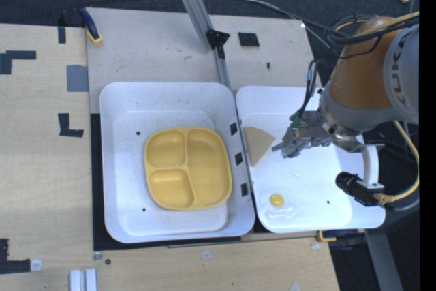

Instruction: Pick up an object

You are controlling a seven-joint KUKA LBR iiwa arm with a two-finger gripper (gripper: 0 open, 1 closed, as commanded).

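Two shallow white bins sit side by side. Left bin [116, 146] holds a yellow three-compartment plastic plate [187, 168], centred. Right bin [272, 102] holds a tan wedge-shaped flat piece [257, 143] at its left wall and a toy fried egg [276, 202] near the front. Gripper [289, 146] hovers just right of the wedge, probably lined up for it; finger state cannot be told, nothing visibly held.

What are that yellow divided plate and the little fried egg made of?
The yellow divided plate looks like moulded plastic, matte with a soft sheen: even colour, rounded compartment ridges. The fried egg is probably a plastic or rubber toy, judging by its glossy yolk and flat white; the view is too small to be sure.
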